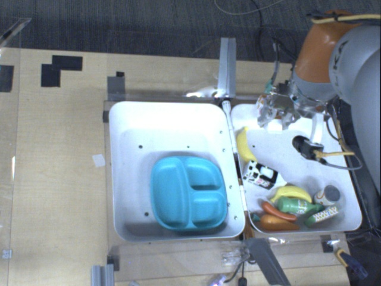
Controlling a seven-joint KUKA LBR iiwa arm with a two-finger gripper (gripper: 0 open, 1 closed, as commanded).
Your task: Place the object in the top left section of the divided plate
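Where the arm [339, 46] reaches in from the right, two white bins sit side by side. Left bin [128, 159]: one blue plate [187, 192], three sections. Right bin [271, 145]: two bananas, one [243, 145] along the left wall, one [292, 192] in the near pile; one green item [293, 205]; one orange item [275, 221]; one black-and-white card [260, 174], print unreadable; one bottle [324, 206], label unreadable. Gripper [277, 109] hangs over that bin's far end; claw state cannot be told.
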